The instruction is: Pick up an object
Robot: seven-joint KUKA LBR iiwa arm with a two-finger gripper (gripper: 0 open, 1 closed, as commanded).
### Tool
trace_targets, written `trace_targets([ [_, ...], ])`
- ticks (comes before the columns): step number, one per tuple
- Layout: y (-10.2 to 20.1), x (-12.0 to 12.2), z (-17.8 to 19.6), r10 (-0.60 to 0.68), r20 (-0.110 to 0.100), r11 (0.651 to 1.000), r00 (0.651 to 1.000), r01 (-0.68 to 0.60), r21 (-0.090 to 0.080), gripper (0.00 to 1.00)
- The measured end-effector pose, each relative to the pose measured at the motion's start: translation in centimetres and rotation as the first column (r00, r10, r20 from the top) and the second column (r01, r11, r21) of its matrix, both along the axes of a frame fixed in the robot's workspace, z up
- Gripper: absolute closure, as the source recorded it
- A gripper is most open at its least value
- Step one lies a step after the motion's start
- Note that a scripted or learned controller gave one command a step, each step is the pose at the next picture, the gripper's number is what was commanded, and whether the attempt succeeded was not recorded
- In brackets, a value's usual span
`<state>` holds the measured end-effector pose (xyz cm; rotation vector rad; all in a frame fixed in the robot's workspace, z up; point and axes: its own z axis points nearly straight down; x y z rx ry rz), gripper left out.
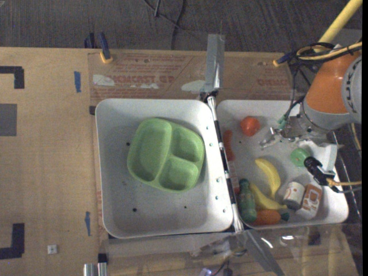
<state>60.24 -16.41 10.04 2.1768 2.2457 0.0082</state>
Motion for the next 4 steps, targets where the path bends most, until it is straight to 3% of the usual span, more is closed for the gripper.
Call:
trace_targets([
  [1, -0.5, 0.1, 6.4, 0.072, -0.011, 0.997, 0.997, -0.071, 0.005, 0.0],
  [2, -1.3, -9.1, -1.2, 0.125, -0.006, 0.992, 0.992, -0.125, 0.003, 0.0],
  [3, -1.6, -8.9, 0.0, 0.12, 0.0, 0.993, 0.993, -0.12, -0.004, 1.0],
  [4, 3.2, -11.7, 11.0, 0.111, -0.013, 0.994, 0.994, -0.111, 0.006, 1.0],
])
